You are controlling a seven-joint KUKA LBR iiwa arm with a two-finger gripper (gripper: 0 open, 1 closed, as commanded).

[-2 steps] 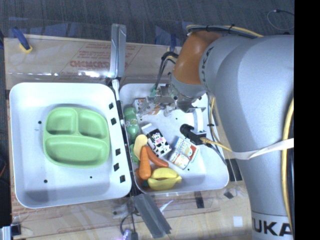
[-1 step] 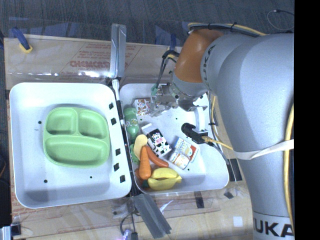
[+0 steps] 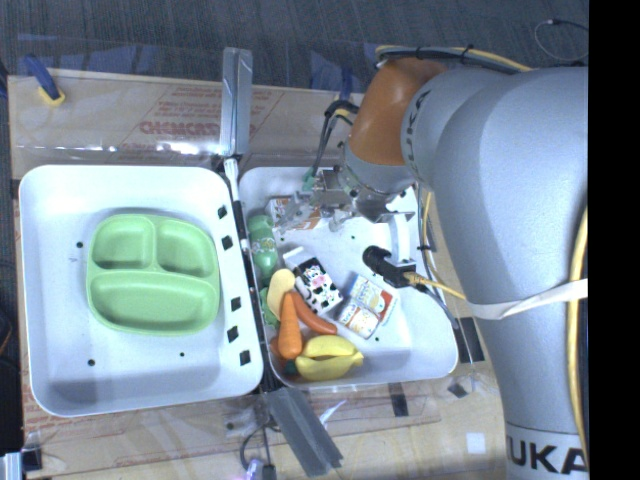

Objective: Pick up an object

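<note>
Pincer (image 3: 312, 200) low in right bin (image 3: 432, 353), above the toy carrot (image 3: 289, 330) and banana (image 3: 324, 358). Can't tell its opening or any hold. Pick not confirmed.

**Arm over the right bin, plate in the left**

We see the left bin (image 3: 40, 298) bearing a green divided plate (image 3: 153, 272); the right bin (image 3: 425, 353) holds a jumble: a carrot (image 3: 289, 328), a banana (image 3: 325, 358), a black-and-white cow-patterned box (image 3: 318, 286), a small carton (image 3: 367, 306) and a green bottle (image 3: 264, 250); the grey arm (image 3: 500, 188) reaches in, its gripper (image 3: 318, 206) near the bin's far side.
</note>
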